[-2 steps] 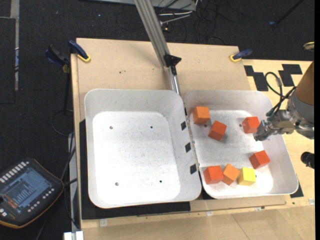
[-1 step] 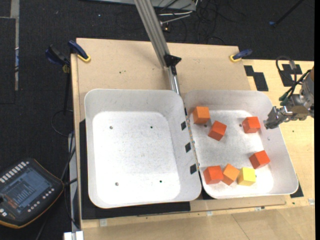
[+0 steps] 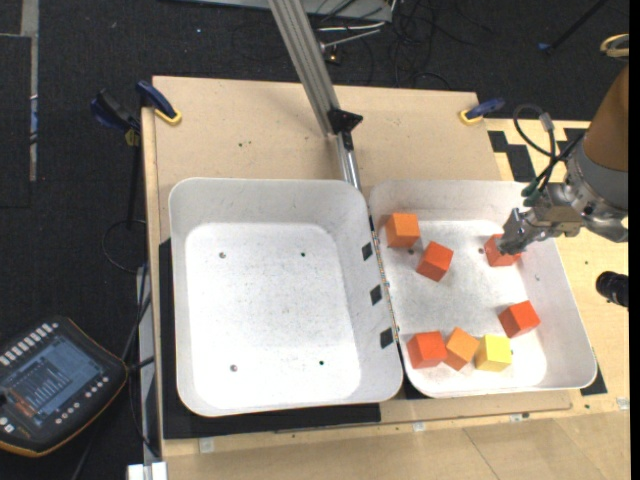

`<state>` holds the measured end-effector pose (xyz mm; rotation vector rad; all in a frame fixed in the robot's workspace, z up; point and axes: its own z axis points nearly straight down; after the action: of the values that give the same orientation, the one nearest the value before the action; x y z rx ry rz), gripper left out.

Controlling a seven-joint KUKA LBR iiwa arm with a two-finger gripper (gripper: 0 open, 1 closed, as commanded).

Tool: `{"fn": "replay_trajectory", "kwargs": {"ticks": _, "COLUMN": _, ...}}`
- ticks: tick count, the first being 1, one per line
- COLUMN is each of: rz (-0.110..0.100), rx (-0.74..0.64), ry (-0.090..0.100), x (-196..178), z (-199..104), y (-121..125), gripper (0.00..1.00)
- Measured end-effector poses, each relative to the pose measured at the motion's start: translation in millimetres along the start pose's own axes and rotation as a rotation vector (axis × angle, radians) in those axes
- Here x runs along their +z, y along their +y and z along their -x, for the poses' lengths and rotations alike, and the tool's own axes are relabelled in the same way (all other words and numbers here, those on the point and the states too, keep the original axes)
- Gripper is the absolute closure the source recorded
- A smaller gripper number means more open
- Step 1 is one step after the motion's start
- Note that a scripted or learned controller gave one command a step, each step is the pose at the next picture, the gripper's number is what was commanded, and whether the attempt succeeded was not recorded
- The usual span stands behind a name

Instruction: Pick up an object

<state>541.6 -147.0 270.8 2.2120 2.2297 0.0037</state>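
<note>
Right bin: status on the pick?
Gripper low at the right bin's far right side, over a red block. Grasp not confirmed. Six other blocks in the bin stand clear of it; nothing in the way.

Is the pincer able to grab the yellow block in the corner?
Probably yes. The yellow block is open from above, though an orange block touches its left side. The pincer sits farther back in that bin.

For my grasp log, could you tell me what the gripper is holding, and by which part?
It cannot be told: the gripper sits right over a red block in the right bin, hiding any hold.
</note>
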Motion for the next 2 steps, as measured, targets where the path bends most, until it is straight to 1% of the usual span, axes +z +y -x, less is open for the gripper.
{"fn": "replay_trajectory", "kwargs": {"ticks": 1, "rz": -0.001, "rx": -0.001, "ry": 0.001, "x": 1, "z": -61, "y": 2, "gripper": 1.00}}
{"fn": "replay_trajectory", "kwargs": {"ticks": 2, "rz": -0.005, "rx": -0.001, "ry": 0.001, "x": 19, "z": -119, "y": 8, "gripper": 1.00}}
